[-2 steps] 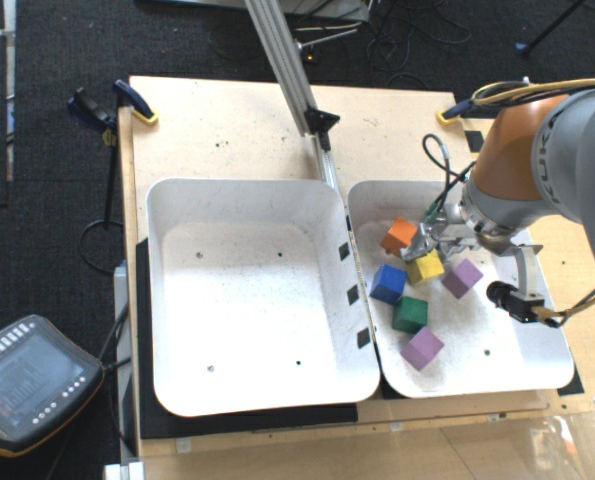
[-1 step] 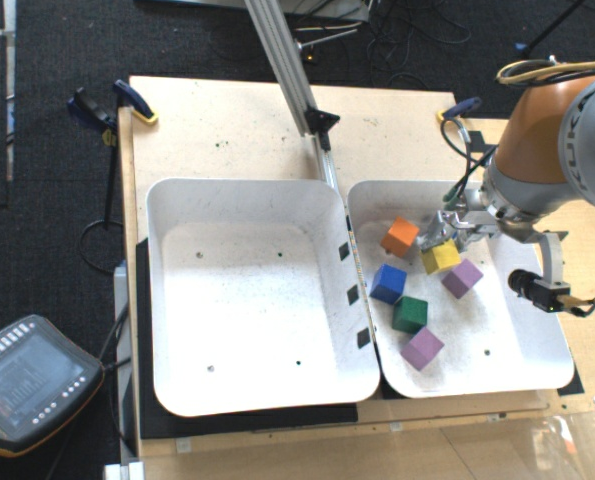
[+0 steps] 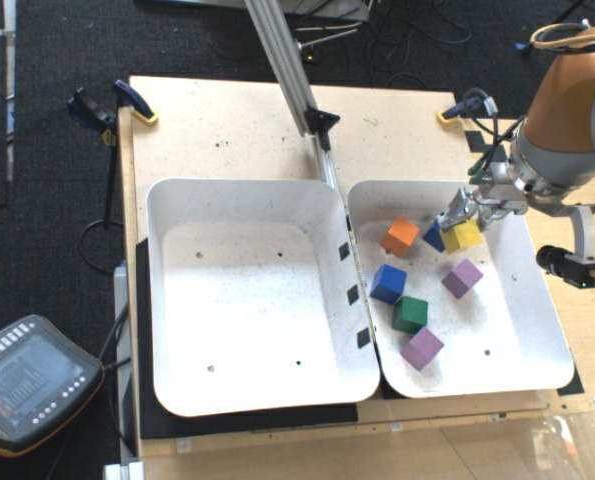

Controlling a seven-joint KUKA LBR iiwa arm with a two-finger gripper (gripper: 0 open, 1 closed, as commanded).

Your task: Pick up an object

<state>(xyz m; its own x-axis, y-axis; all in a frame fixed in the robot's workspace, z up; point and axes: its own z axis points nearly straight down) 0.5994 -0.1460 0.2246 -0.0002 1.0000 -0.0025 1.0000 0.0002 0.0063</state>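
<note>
The yellow cube [image 3: 464, 235] sits at my fingertips in the far part of the right bin [image 3: 537, 353], a dark blue block [image 3: 434, 237] touching its left side. My gripper [image 3: 458, 220] reaches down over it; whether my fingers clamp it, I cannot tell. Nearer lie an orange cube [image 3: 401, 236], blue cube [image 3: 387, 284], green cube [image 3: 410, 314] and two purple cubes [image 3: 461, 277].
</note>
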